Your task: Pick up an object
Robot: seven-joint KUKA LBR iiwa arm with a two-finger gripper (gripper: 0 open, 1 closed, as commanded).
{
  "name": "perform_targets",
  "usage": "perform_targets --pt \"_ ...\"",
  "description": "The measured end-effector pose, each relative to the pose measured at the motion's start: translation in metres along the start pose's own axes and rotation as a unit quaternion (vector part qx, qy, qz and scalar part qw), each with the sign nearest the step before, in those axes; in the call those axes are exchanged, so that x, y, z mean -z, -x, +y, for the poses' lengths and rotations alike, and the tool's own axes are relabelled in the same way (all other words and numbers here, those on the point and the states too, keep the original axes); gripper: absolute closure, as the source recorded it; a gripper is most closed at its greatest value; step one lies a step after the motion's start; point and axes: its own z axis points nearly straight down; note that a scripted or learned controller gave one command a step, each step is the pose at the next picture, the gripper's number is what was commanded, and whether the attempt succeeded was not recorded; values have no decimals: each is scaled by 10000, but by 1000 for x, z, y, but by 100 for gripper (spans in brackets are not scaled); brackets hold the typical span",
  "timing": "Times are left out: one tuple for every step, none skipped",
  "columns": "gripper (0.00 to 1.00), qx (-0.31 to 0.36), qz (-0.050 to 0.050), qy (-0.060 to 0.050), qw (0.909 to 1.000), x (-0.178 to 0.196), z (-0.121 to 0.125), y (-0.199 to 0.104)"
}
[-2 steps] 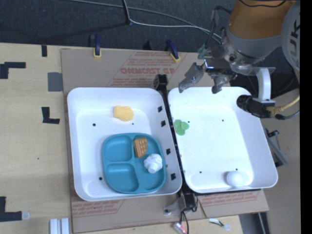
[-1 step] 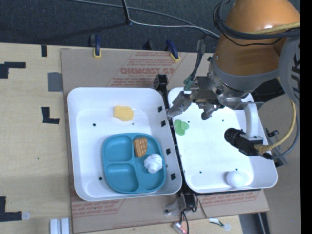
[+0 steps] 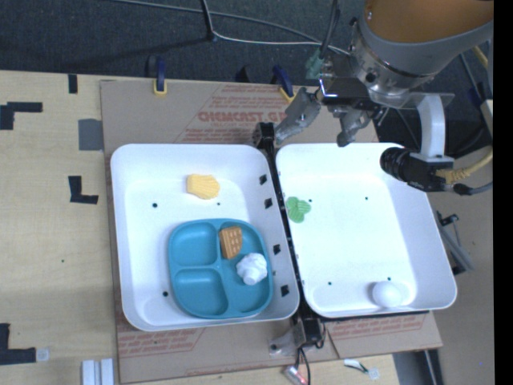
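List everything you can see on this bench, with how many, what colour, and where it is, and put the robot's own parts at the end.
Bins: two, white, side by side on the bench: left bin, right bin.
Divided tray: one, blue, in the left bin, near side.
Yellow item: one, left bin floor, beyond the tray.
Tan waffle-like piece: one, in the tray's upper right compartment.
White lump: one, on the tray's right side.
Green item: one, right bin, near its left wall.
White ball: one, right bin, near corner.
Cardboard sheet: one, brown, under the bins.
Arm: one, grey and orange, above the right bin's far edge; gripper there, open.
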Motion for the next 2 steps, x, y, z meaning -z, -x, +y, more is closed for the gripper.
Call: perform_targets --pt "0 -20 -15 -38 10000 -1 70 28" --pt "0 -6 -12 -41 10000 -13 123 18"
